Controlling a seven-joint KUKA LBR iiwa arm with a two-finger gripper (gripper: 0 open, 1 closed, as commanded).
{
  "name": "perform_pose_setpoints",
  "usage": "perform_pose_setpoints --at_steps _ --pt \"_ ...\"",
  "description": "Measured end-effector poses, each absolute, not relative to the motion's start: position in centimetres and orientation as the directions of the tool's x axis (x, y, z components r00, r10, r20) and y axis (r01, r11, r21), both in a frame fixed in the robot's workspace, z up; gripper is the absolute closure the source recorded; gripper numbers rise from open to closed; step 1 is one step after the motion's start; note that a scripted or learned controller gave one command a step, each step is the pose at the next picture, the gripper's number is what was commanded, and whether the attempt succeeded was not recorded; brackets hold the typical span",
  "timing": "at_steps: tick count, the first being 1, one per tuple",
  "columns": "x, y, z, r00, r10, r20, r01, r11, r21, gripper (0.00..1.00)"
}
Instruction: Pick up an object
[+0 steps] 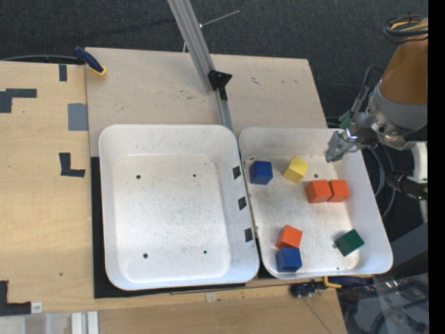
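Note:
The right bin (361,221) holds several small blocks. A blue cube (261,172) and a yellow cube (297,168) lie near its far side. Two orange cubes (327,191) sit side by side right of centre. A third orange cube (290,236) touches a blue cube (288,258) at the front edge. A green block (349,242) lies at the front right. My gripper (338,147) hangs over the bin's far right corner, above and to the right of the yellow cube, with nothing seen between its fingers.
The left bin (167,207) lies beside the right one. A slanted metal pole (195,37) crosses the bench at the back and ends near the bins' shared edge. Cables hang to the right of the arm.

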State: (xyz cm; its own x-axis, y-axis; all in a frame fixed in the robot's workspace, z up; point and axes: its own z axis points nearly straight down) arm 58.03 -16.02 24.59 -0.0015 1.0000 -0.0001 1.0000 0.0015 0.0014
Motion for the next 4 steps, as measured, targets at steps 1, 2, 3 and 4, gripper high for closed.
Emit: perform_pose_setpoints --at_steps 1,2,3,4 --pt "59.5 -11.8 24.1 -0.005 1.0 0.001 1.0 0.005 -0.001 1.0" --pt "60.6 -5.6 23.2 -0.007 1.0 0.002 1.0 0.007 -0.002 1.0" --pt "62.0 -0.5 22.1 -0.006 1.0 0.001 1.0 0.006 -0.002 1.0" --pt "63.0 4.8 21.3 -0.006 1.0 0.001 1.0 0.006 -0.002 1.0"
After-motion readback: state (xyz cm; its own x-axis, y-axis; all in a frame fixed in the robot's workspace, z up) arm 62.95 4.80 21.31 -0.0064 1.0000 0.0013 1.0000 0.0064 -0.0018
